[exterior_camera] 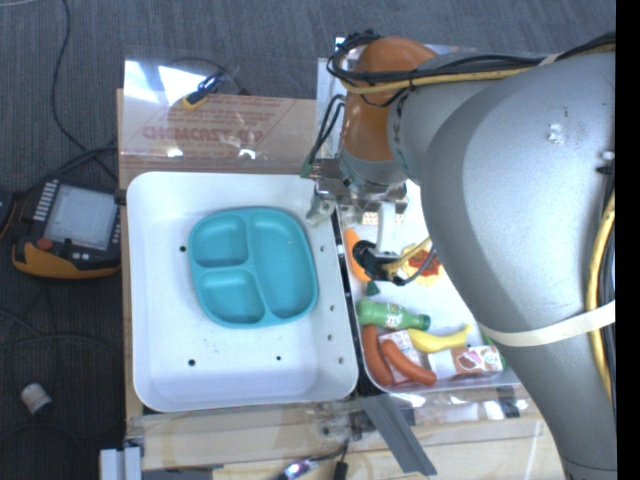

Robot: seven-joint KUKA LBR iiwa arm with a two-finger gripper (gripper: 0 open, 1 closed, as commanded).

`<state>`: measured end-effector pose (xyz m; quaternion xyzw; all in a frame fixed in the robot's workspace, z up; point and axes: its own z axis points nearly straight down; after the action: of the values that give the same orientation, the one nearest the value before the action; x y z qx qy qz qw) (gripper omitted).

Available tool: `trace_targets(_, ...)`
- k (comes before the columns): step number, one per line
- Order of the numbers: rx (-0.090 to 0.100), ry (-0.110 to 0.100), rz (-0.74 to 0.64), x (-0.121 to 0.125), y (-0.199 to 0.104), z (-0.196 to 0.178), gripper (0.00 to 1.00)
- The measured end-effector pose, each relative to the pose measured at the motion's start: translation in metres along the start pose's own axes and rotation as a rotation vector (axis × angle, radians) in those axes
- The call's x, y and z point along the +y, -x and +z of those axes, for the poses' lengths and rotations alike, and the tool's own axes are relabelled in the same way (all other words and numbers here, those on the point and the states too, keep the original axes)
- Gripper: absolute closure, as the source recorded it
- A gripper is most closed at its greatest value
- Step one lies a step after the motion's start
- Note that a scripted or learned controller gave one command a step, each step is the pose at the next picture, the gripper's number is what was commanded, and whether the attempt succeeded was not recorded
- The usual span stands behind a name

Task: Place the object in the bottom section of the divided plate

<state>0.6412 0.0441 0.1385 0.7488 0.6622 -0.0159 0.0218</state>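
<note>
In the left bin (140, 298), a teal divided plate (250, 268) is lying flat near the middle, its three sections facing up and its right edge sitting close to the bin's right wall. The grey arm (500, 168) is reaching in from the right and covering much of the right bin (432, 390). The gripper (362, 206) is hanging over the upper left part of that bin, just beside the wall between the two bins. How far it is open, and whether it is gripping anything, cannot be told from this angle.

The loose things are all lying in the right bin, below the gripper and apart from the plate. A green bottle (392, 316) is lying on its side, with a yellow banana (440, 340) just beside it. A red sausage (395, 361) is resting near the bin's front wall, and a small printed packet (478, 360) is showing at the arm's edge. Which of these is the one meant for the plate is not clear.
</note>
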Motion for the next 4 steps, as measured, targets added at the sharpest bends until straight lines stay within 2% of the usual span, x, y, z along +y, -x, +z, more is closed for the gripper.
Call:
trace_targets(1, -0.002, 0.003, 0.001, -0.001, -0.002, 0.001, 1.00)
trace_targets(2, 0.047, -0.017, -0.027, -0.050, -0.042, -0.045, 1.00)
trace_targets(3, 0.047, -0.017, -0.027, -0.050, -0.042, -0.045, 0.00)
trace_targets(4, 0.044, -0.025, -0.025, -0.050, -0.041, -0.050, 1.00)
